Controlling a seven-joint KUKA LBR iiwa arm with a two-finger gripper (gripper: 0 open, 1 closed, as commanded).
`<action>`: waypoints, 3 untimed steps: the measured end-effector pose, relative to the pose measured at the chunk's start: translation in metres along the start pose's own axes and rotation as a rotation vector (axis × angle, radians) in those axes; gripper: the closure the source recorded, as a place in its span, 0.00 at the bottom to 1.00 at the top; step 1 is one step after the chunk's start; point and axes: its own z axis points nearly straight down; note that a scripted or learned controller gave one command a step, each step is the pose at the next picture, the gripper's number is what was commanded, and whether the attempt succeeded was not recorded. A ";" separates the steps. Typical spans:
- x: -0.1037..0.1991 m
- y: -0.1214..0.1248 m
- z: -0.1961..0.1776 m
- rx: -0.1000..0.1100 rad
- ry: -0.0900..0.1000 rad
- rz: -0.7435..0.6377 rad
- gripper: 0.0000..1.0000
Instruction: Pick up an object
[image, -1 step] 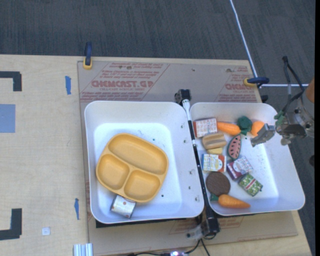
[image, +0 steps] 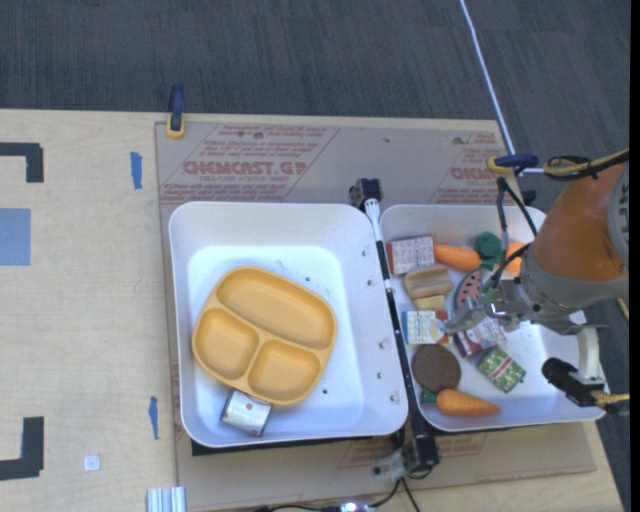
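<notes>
The right bin (image: 560, 400) holds several small objects. Among them are a carrot (image: 459, 257) at the back, a second carrot (image: 467, 403) at the front, a brown round disc (image: 436, 367), a green packet (image: 502, 371), a tan bread piece (image: 428, 282), a watermelon slice (image: 467, 292) and two printed packets (image: 412, 253) (image: 422, 326). My gripper (image: 478, 318) is low over the middle of this bin, just right of the lower printed packet and above the brown disc. The wrist hides whatever lies directly beneath it.
The left bin (image: 190, 240) carries a yellow divided plate (image: 264, 335) and a small silver box (image: 246, 412) at its front. A black clamp (image: 366, 190) sits at the back between the bins. Cables (image: 520, 200) loop near the arm's orange band (image: 585, 235).
</notes>
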 end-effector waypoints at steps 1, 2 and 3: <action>0.034 -0.035 0.021 -0.030 -0.013 0.003 0.00; 0.036 -0.032 0.009 -0.035 -0.008 0.002 1.00; 0.098 -0.043 -0.072 -0.003 0.000 -0.002 1.00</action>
